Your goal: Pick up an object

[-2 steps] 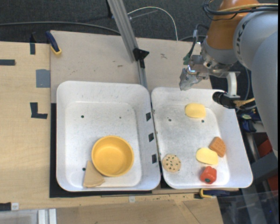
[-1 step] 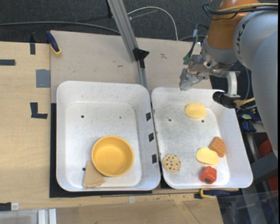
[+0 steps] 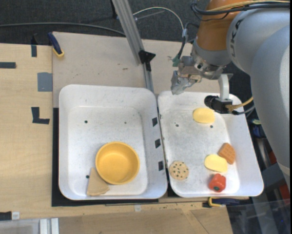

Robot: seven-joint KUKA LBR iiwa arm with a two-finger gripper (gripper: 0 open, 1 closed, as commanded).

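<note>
Two white bins sit side by side on the bench. The right bin [image 3: 243,130] holds five small things. A pale yellow oval piece [image 3: 204,115] lies near the bin's far edge, and its long side runs across the bin from left to right. Another yellow piece [image 3: 216,163] lies toward the near right corner, also stretched left to right. A small orange waffle-like piece [image 3: 227,152] touches its upper right side and tilts a little. A red tomato-like toy [image 3: 217,182] sits just in front of the yellow piece, close to the near edge. A round cookie with dark spots [image 3: 179,170] lies near the bin's near left corner.

The left bin [image 3: 72,130] holds a yellow bowl [image 3: 117,162], open side up, near the near edge. A tan flat piece [image 3: 96,185] pokes out from under the bowl toward the near left corner.

The gripper [image 3: 179,87] hangs over the far left corner of the right bin, pointing down. It holds nothing and touches none of the toys. I cannot tell if it is open or closed.
</note>
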